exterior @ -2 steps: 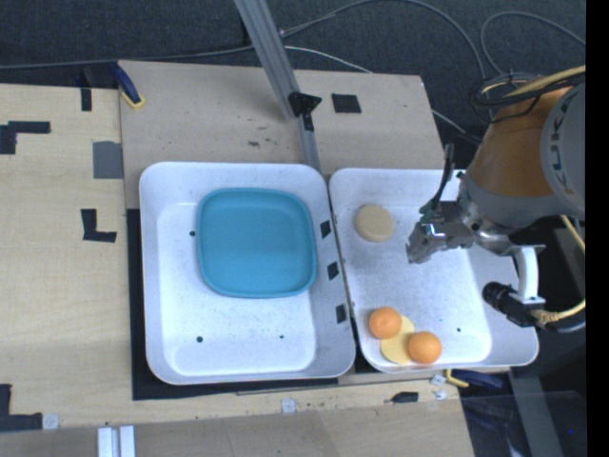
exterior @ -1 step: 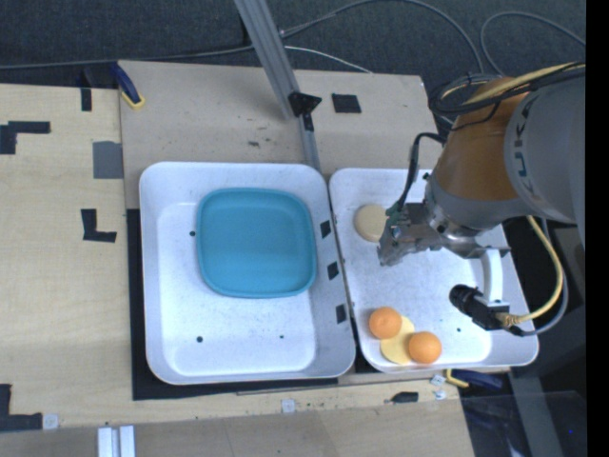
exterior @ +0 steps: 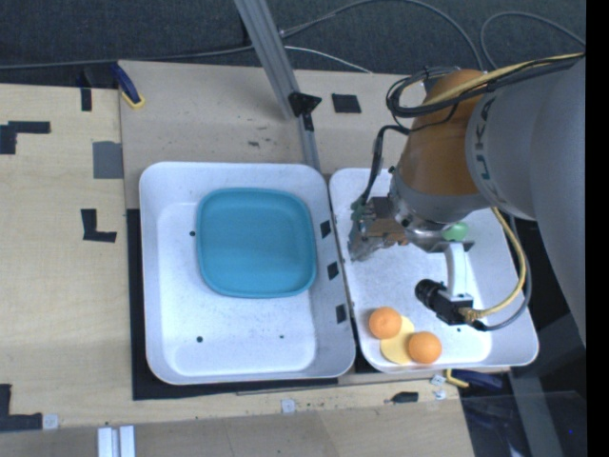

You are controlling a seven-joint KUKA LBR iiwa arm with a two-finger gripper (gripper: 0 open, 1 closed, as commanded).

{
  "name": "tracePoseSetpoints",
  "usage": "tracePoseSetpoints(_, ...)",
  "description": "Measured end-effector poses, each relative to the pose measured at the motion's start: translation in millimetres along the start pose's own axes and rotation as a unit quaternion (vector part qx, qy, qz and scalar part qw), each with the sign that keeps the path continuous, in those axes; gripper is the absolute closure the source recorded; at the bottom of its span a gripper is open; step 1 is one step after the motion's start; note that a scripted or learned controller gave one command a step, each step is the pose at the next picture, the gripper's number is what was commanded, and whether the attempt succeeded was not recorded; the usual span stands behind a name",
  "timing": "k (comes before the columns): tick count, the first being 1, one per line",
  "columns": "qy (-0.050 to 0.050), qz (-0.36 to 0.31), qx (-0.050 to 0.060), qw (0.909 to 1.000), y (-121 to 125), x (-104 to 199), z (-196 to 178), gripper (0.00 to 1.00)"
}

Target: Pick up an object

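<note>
The two orange balls (exterior: pixel 385 323) look light, smooth, roll-prone — pinch one across its middle; the hand's (exterior: pixel 363 241) spread is unclear.

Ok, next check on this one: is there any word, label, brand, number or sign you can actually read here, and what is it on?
None can be read.
Grey arm: dark marks on its casing, too blurred to read.
Bench: black tape patches, no lettering.
Blue plate, left bin, right bin, two orange balls: no text visible.
</note>
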State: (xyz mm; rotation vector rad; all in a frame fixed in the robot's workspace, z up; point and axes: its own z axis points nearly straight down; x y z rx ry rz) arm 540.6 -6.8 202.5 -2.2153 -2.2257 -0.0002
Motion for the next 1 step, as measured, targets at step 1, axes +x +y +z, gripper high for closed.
tracePoseSetpoints(1, 0.000, 0.000, 0.000, 1.0000, -2.7, 54.8, 2.6, 1.00)
